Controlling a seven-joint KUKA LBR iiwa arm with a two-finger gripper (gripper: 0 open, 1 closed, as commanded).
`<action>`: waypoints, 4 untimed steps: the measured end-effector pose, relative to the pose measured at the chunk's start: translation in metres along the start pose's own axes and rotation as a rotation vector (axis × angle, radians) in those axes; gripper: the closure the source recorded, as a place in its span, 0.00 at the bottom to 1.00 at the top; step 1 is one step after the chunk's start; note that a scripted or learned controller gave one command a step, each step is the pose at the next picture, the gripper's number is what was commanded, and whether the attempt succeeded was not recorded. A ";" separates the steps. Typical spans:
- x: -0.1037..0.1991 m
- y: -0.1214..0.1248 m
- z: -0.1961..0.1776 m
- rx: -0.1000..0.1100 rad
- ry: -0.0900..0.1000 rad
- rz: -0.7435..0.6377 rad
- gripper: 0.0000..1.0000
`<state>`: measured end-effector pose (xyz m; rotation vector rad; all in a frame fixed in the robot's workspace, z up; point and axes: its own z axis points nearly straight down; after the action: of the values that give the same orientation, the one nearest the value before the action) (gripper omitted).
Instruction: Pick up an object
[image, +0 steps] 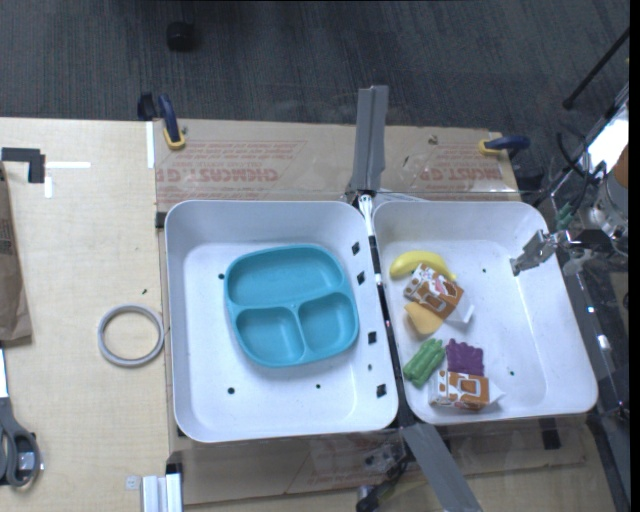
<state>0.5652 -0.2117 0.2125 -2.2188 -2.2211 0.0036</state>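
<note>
Pincer (530, 254) above right bin (560, 330) edge, grip state unclear; banana (418, 262) well apart.

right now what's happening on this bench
A robot arm reaches in from the right, its gripper over the right bin's far right edge, holding nothing visible. Toy food sits untouched on that bin's left side: a banana, a green piece, a purple piece. The left bin holds a blue divided plate.
</note>
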 end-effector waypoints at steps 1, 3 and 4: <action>0.051 0.040 0.090 0.000 0.000 0.042 0.00; 0.114 0.094 0.120 0.000 -0.001 -0.031 0.00; 0.114 0.090 0.114 0.018 -0.002 -0.035 1.00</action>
<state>0.6544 -0.0979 0.0978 -2.1715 -2.2520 0.0253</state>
